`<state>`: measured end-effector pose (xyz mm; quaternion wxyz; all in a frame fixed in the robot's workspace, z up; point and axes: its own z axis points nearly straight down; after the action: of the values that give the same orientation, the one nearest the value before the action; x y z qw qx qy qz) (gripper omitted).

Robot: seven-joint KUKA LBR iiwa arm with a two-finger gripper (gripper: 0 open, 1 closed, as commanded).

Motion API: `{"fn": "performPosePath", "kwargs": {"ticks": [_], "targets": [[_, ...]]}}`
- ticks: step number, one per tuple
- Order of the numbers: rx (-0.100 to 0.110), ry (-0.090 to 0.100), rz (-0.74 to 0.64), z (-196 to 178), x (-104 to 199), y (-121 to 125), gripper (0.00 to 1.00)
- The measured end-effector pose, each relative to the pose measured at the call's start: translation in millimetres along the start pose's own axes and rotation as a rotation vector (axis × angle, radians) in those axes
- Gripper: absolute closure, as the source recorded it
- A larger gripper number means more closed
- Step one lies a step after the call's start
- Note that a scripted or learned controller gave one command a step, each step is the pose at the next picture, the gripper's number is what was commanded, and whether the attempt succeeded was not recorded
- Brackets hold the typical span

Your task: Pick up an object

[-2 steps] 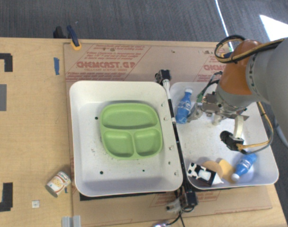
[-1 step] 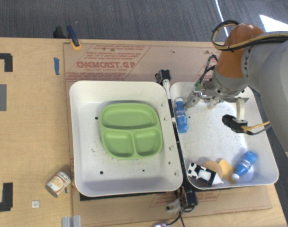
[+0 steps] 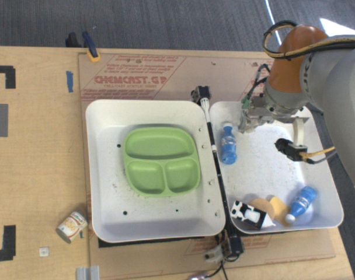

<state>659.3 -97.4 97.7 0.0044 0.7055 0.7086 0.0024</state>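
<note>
From above, the arm (image 3: pixel 317 63) reaches over the right bin (image 3: pixel 332 214), its gripper (image 3: pixel 270 119) hanging above the bin's far edge; whether the jaws are wide or narrow, I cannot tell. One bottle (image 3: pixel 228 144) lies by the bin's left wall, another (image 3: pixel 300 203) near its front right corner beside a toy (image 3: pixel 258 211), perhaps a cow. A green tray (image 3: pixel 162 160) sits mid left bin (image 3: pixel 101 203).

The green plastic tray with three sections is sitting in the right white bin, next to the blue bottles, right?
Not quite. The green plastic tray with three sections sits in the left white bin, by itself. The two blue bottles are in the right white bin, as the camera view shows.
</note>
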Motion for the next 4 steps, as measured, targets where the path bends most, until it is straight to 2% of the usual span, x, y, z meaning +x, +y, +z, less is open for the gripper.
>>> {"fn": "performPosePath", "kwargs": {"ticks": [1, 2, 3, 4], "targets": [[0.001, 0.0, 0.0, 0, 0, 0, 0.0], [0.009, 0.003, 0.255, 11, -5, -41, 0.0], [0.006, 0.001, 0.146, 12, -63, -15, 0.0], [0.018, 0.012, 0.097, -4, -105, 7, 0.0]]}}
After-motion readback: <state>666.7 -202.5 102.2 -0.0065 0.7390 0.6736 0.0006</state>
